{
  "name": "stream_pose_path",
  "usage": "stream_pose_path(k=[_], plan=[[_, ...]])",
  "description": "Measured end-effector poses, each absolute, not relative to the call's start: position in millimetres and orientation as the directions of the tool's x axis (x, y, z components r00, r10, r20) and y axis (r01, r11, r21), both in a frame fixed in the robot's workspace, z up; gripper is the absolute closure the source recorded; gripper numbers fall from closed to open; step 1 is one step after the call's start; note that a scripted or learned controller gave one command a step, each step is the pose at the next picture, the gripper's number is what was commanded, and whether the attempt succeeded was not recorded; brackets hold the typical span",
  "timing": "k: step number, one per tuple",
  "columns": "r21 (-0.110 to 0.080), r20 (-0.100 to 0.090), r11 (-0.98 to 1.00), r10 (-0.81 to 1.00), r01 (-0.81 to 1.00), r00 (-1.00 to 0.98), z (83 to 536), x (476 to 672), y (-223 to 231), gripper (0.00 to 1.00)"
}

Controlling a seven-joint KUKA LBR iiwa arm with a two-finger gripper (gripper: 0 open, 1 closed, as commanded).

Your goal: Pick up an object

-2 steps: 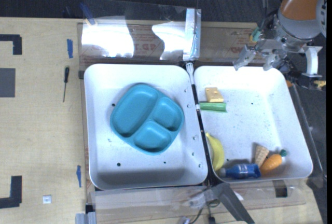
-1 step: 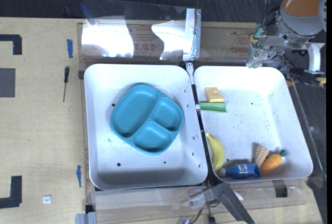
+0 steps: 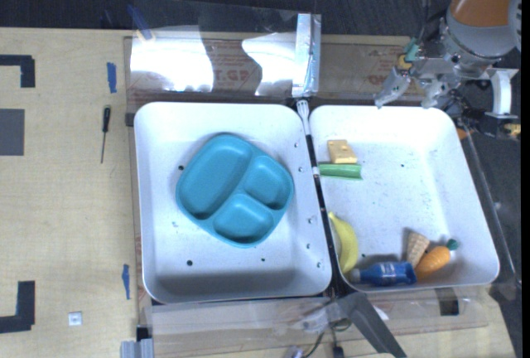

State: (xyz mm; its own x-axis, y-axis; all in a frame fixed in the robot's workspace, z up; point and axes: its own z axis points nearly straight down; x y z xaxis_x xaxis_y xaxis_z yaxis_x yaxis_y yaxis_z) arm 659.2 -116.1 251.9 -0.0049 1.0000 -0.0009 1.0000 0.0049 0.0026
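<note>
**Gripper Hung Open Over Right Bin's Far Edge**

Wooden bench (image 3: 58, 207) bore 2 white bins. Banana (image 3: 345, 241) lay in the right bin (image 3: 389, 141), long axis running near to far along its left wall. Gripper (image 3: 407, 92) hovered with fingers spread, holding nothing.

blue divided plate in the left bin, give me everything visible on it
The blue divided plate is a teal-blue, matte, plastic-looking dish with rounded corners and three recessed compartments: one large on the view's left, two smaller on its right and lower right, split by raised ridges. It lies flat, right side up, turned at a diagonal to the walls of the left bin, near the middle of its floor. It touches only that floor, and its compartments hold nothing. The pincer is well away from it, above the right bin's far edge.
</note>
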Motion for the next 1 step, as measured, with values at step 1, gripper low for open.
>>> stream_pose_path(k=[1], plan=[[-0.005,-0.001,0.073,0.997,0.997,-0.073,178.6,604.6,-199.3,0.0]])
